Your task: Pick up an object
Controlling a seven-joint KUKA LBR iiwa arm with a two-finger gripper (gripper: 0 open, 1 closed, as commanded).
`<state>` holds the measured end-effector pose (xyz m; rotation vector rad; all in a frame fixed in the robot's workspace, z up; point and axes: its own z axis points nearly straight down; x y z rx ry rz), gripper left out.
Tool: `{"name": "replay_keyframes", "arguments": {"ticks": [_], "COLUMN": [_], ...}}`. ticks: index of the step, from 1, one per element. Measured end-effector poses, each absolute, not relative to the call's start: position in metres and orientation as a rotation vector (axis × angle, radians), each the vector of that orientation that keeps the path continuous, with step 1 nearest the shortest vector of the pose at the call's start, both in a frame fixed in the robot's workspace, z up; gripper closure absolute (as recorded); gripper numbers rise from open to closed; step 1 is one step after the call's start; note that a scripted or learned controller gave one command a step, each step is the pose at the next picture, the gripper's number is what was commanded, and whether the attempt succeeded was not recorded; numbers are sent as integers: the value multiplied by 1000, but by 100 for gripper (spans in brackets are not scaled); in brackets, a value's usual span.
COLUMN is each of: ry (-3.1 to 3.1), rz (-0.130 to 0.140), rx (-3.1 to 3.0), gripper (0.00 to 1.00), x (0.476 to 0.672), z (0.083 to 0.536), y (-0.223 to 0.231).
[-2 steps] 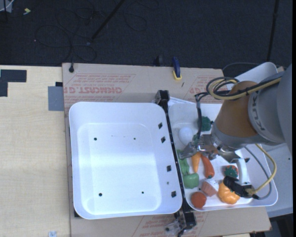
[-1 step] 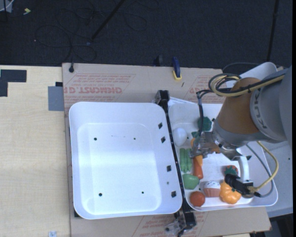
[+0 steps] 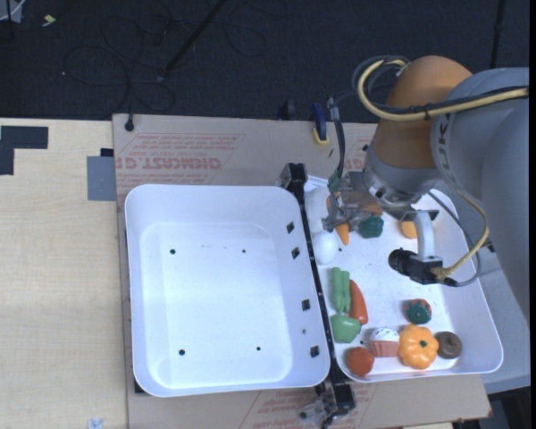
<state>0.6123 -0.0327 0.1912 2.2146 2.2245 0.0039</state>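
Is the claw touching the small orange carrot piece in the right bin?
Cannot tell. In the camera view the claw hangs directly over the orange carrot piece, their outlines overlapping, but the slanted angle shows neither contact nor gap.

I see the arm reaching in from the right, orange band uppermost, wrist bent down at the far side. My gripper sits low, pointing left; finger state not discernible.

Two bins are sitting side by side on the table. The right bin is holding the toys: a carrot at the back under the claw, and a pumpkin near the front edge beside a donut.
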Motion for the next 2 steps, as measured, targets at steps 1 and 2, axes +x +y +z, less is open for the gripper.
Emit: {"name": "replay_keyframes", "arguments": {"ticks": [1,2], "ry": [2225,2228], "rz": [0,-6], "rx": [2218,2223], "gripper": [100,100], "x": [645,593], "z": [187,231], "y": [0,34]}}
